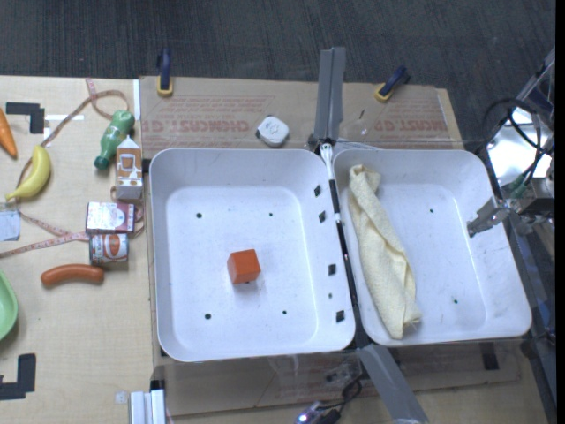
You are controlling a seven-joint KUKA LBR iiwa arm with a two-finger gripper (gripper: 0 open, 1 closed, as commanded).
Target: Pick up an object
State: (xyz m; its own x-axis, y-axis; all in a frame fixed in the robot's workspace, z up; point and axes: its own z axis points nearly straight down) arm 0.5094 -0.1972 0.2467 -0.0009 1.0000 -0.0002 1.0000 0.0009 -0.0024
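Gripper [484, 223] fingers cannot be made out at the right bin's [494, 325] right rim; their state cannot be told. Nothing is seen held. An orange cube [244, 266] is seen mid-floor in the left bin [177, 325], a cream cloth [381, 254] along the right bin's left wall.

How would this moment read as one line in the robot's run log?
stage: before pick | gripper: over right bin's right edge, holding nothing | orange block: left bin | cream cloth: right bin
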